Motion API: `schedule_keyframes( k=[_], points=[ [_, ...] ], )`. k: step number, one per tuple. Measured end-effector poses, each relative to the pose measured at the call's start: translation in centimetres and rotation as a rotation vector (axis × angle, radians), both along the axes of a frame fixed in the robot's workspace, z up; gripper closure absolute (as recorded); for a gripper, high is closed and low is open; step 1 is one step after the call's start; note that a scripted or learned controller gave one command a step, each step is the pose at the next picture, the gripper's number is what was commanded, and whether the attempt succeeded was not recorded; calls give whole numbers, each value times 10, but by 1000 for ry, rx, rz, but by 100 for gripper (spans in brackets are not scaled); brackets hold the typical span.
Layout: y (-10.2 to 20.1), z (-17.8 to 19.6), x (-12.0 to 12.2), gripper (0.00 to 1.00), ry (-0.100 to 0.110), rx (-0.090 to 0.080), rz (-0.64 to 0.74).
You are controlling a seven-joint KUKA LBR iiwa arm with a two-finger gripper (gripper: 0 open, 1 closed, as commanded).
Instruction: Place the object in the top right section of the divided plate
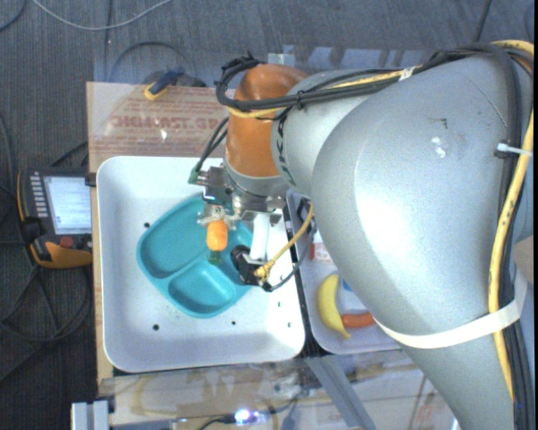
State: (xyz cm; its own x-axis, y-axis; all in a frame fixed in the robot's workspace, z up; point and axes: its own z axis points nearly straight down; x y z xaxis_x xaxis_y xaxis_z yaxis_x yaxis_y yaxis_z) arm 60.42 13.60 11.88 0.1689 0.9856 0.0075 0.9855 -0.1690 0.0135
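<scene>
1. Orange object (pixel 216 236), small and rounded, sits directly beneath the gripper (pixel 222 215), over the upper right part of the divided plate (pixel 175 258). Whether it rests on the plate or hangs just above it cannot be told.
2. Gripper points down at the plate from the orange band (pixel 255 128) of the arm (pixel 412 177). Its tips are hidden by the wrist body and cabling; cannot tell whether it is spread, closed, or clamped on the orange object.
3. Divided plate is teal, tilted on a diagonal, lying in the left white bin (pixel 125 330). A ridge splits off a lower right section from a larger upper area.
4. Right white bin (pixel 316 325) is mostly covered by the arm; a yellow banana (pixel 330 307) and a red-orange item (pixel 357 321) lie just beside each other at its near edge.
5. Yellow and black cables (pixel 273 260) loop down from the wrist, right of the orange object.
6. Handheld pendant (pixel 56 213) with lit screen sits left of the bench.
</scene>
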Motion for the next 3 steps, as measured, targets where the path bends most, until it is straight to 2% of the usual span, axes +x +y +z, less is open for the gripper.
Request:
schedule_keyframes(
  k=[1, 2, 3],
  points=[
    [18, -10, -10, 100, -41, 11, -184],
    [-8, -8, -39, 100, -45, 36, -317],
    [-19, 48, 1, 100, 19, -9, -255]
  ],
)
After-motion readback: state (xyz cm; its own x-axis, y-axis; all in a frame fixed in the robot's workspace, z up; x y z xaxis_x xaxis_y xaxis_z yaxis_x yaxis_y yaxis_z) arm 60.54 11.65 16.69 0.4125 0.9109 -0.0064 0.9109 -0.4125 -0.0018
